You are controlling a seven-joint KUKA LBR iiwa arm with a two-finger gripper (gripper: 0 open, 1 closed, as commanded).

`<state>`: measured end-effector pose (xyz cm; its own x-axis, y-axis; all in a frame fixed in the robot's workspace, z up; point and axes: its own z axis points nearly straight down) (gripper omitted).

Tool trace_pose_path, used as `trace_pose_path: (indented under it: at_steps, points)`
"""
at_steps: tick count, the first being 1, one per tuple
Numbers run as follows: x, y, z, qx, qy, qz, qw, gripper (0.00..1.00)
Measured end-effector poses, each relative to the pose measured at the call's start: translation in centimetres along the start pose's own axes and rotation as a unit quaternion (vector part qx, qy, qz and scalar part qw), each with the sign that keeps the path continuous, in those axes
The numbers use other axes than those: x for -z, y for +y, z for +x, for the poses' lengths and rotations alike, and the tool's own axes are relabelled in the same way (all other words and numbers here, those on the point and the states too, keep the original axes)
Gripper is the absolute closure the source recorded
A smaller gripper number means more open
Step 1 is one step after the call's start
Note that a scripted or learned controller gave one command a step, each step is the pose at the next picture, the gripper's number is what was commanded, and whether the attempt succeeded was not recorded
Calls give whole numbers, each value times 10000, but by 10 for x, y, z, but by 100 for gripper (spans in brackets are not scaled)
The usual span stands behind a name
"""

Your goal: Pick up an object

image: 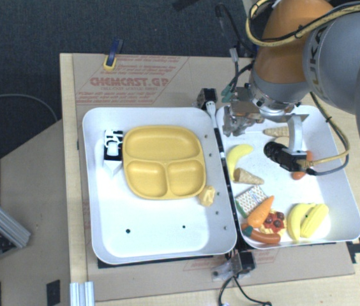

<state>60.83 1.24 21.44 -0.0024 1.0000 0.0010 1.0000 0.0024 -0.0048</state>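
The gripper (239, 121) hangs over the right bin's (345, 190) upper left corner; whether its jaws are parted or clenched I cannot tell. Just below them lies a yellow banana (238, 155), curved and smooth. This looks like the approach; next comes lowering onto it.

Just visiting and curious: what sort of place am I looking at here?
Probably a robotics lab's test bench. A big grey arm with an orange band hangs over two shallow white plastic bins, one filled with toy plastic food like a yellow banana, with loose black cables around.
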Motion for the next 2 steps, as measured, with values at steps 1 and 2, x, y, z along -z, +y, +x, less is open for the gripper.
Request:
trace_pose_path:
  at_steps: [1, 2]
  points:
    - [7, 3, -15, -19, -8, -32, 10000, 100]
    - [20, -3, -4, -3, -3, -43, 10000, 100]
